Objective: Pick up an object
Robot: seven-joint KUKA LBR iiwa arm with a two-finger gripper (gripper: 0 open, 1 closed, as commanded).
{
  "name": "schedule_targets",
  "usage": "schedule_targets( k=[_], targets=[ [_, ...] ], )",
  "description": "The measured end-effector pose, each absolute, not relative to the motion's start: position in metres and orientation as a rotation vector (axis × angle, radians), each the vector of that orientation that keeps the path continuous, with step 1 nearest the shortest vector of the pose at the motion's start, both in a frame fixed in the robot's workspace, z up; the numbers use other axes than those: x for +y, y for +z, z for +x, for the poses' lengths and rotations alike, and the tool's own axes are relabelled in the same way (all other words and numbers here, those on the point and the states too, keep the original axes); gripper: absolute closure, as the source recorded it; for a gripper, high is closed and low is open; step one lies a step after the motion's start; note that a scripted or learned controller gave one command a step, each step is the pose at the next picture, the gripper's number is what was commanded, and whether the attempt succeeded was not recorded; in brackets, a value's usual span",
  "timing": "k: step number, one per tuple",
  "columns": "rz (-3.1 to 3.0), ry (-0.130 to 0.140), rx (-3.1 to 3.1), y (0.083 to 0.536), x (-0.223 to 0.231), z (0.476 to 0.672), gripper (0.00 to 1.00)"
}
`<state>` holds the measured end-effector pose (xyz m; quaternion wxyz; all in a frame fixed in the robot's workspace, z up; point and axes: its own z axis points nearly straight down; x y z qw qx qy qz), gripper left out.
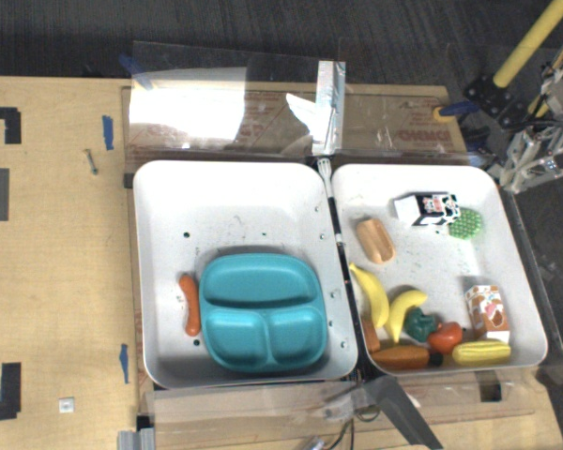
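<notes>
The left bin holds a teal divided plate and an orange sausage-shaped toy lying along the plate's left side. In the right bin, a black-and-white carton and a green bumpy ball lie at the back. A tan bread roll sits near the left wall. Along the front are two yellow bananas, a dark green toy, a red tomato, a brown sausage, a yellow piece and a small orange-patterned carton.
A clear plastic sheet and an upright divider stand behind the bins. A yellow pole and metal gear sit at the upper right. Plywood bench extends to the left.
</notes>
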<state>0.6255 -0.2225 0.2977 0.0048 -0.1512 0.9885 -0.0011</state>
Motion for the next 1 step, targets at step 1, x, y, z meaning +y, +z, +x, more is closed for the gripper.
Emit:
schedule_targets(
  k=[1],
  targets=[
    [-0.662, -0.004, 3.06, 0.3013, -0.2226, 0.6685, 1.0]
  ],
)
